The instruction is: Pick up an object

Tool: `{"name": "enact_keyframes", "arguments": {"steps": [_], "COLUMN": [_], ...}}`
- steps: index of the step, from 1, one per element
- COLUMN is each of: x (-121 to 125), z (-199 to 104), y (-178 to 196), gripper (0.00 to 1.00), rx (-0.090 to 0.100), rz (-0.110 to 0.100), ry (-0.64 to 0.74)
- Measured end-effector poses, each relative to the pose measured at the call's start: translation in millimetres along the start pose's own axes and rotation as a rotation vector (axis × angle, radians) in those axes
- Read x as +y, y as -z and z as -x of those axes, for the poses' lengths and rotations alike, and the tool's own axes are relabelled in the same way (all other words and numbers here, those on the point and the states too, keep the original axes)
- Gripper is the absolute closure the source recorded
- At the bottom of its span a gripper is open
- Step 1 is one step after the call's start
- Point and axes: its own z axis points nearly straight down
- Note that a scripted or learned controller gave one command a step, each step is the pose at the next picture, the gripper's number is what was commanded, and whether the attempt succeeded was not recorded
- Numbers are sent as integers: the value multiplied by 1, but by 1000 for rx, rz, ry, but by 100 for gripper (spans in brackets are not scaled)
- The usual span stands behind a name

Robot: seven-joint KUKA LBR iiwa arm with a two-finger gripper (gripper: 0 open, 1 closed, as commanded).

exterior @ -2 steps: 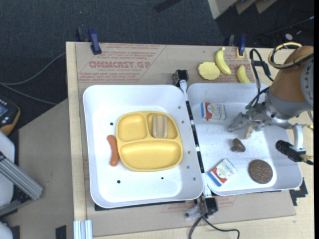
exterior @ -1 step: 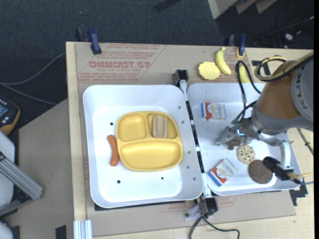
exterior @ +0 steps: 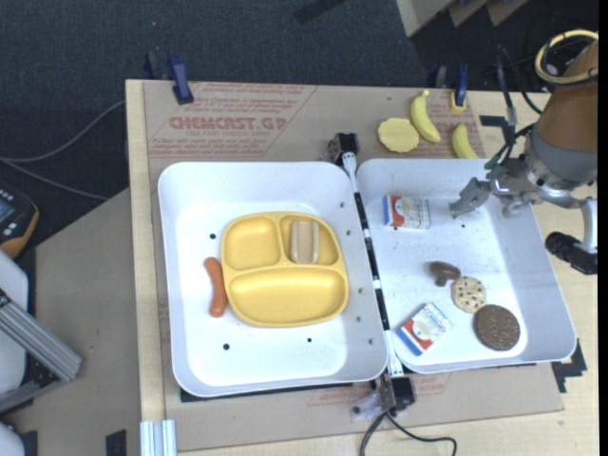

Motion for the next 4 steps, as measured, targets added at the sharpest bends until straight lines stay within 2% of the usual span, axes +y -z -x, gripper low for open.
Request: {"name": "enact_keyframes", "arguments": {"steps": [1,2,3,4], "x": [-51,-56,-55,-55], "z": [-57,-40,-41,-41], "y": [-77,-73,-62,-63], "gripper": [0,0,100,0], "rx": [11,7,7,8], "rz": [-23,-15,-12,-13], "ry": [2,-2,-1,-1]}}
